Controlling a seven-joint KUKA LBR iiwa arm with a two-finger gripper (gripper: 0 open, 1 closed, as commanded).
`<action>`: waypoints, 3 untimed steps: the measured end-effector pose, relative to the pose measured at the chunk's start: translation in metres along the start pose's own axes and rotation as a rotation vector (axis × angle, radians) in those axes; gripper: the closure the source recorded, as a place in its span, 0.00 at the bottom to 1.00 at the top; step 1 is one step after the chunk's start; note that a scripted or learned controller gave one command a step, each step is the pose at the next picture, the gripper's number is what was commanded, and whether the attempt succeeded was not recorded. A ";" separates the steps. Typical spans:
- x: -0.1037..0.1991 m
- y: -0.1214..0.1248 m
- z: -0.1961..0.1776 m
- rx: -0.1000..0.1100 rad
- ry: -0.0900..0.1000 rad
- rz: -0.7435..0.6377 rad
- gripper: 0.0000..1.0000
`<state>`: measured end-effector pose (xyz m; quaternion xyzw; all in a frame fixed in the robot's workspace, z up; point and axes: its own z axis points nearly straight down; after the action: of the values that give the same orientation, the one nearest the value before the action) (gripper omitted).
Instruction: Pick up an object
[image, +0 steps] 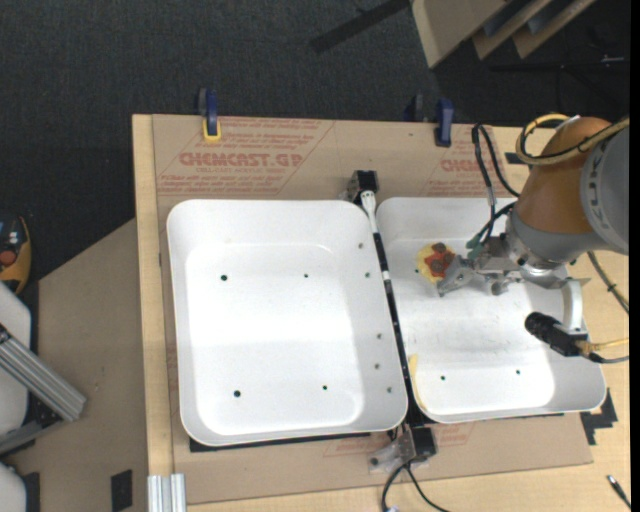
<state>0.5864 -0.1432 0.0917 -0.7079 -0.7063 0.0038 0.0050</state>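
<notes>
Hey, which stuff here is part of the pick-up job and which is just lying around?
Job:
- gripper
- small red and yellow object, in the right bin

Lying about:
- left bin
- blue clamps on the board's far edge
- black cables

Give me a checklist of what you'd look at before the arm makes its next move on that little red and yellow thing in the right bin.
1. Object in the right bin: ok. The small red and yellow object lies near its upper left part.
2. Gripper near the object: ok. It sits right beside it, just to the lower right.
3. Object between the jaws: cannot tell. The picture is too small and blurred there.
4. Jaws open or shut: cannot tell.
5. Object away from the bin wall: ok. Bare white floor shows between it and the divider.
6. Cables out of the way: ok. They hang behind the wrist.
</notes>
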 end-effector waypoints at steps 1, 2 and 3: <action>0.002 0.080 0.004 -0.021 -0.003 -0.006 0.00; -0.022 0.081 0.005 -0.018 -0.003 -0.002 0.00; -0.024 0.065 0.005 -0.013 -0.002 -0.001 0.00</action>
<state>0.6513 -0.1679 0.0862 -0.7074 -0.7068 0.0000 0.0000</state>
